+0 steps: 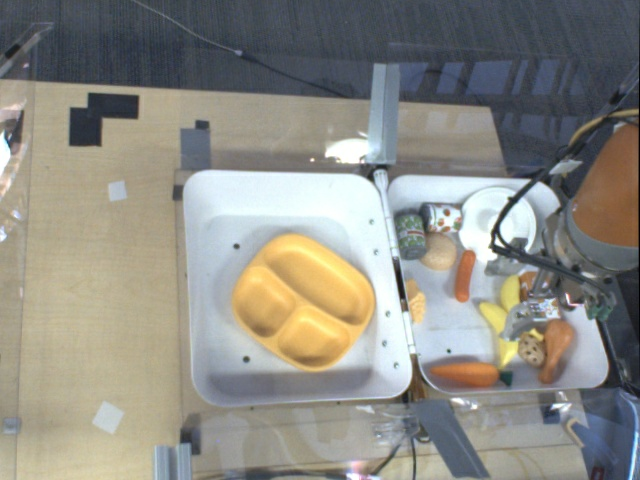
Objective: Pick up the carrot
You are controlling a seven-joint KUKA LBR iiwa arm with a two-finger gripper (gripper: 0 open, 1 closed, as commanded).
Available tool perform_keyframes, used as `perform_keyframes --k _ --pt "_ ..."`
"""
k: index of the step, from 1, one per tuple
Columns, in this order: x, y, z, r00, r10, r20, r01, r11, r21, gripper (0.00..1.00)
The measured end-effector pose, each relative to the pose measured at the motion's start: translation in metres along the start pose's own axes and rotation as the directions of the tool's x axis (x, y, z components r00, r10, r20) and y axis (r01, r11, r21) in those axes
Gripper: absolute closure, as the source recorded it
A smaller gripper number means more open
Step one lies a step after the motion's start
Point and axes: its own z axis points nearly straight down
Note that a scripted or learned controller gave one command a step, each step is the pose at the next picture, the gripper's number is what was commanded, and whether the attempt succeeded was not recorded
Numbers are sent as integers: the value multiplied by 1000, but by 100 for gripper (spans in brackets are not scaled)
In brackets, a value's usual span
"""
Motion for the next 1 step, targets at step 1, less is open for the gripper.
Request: perform_keyframes --k 1 --pt "1 26 108 1000 22 10 -22 1000 0 0"
